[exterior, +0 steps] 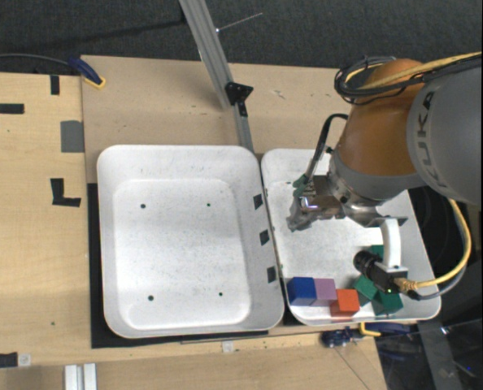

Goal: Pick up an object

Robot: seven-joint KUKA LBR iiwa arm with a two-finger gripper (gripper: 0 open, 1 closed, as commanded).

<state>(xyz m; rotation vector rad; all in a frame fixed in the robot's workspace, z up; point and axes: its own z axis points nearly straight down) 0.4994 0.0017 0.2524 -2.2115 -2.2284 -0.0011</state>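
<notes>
While the grey-and-orange arm (388, 136) leans in from the right, its pincer (301, 216) hangs over the right bin (332, 249), up in the half farther from the camera and close to the wall shared with the other bin. Is it apart or together? From this high, slanted angle it cannot be told, and nothing can be seen clamped in it.

Now down to the near edge of that same bin, where the candidates sit in a tight little row. The blue cube (302, 290) is tucked into the near left corner, and the lilac block (325, 288) is touching it on the right. The orange block (346, 301) comes next, just beside the lilac one and a shade nearer the camera. The green block (387, 302) closes the row at the right end, partly covered by the robot's own hardware. All four lie on the bin floor, well apart from the pincer.

Across to the left bin (176, 234), white and shallow, pressed side by side against its neighbour. A slanted metal rail (207, 35) comes down from the top and ends where the two bins meet, with a black clamp (238, 93) on it. Both bins rest on the pale wooden worktop (30, 242), which carries black tape marks (61, 192) on its left side.
</notes>
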